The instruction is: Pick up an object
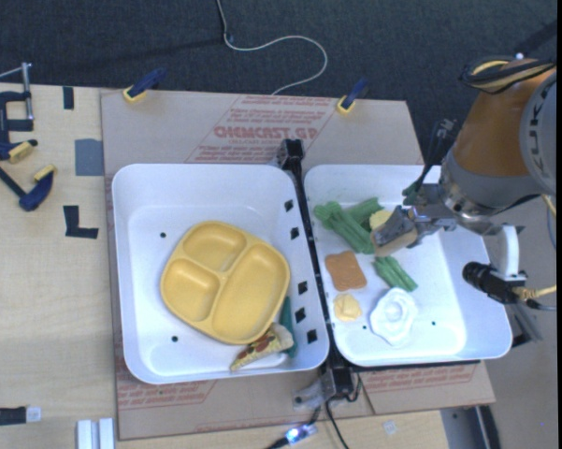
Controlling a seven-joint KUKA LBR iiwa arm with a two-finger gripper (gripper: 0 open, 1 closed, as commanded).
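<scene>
My gripper (394, 235) hangs over the right bin (468, 340), above a pile of green bean-like pieces (348, 223). A small yellow piece (381, 219) shows just beside it. Below lie a brown toast slice (345, 270), a small yellow chunk (347, 307) and a white fried egg (394, 313). Another green piece (394, 273) lies under the gripper's lower side.
The left bin (136, 251) holds a yellow divided plate (225, 281) and a pizza slice (262, 347) at its lower edge. A black divider (304, 241) separates the bins. Clamps (9, 148) sit at the bench's far left. The arm's grey body (491, 185) covers the right bin's upper corner.
</scene>
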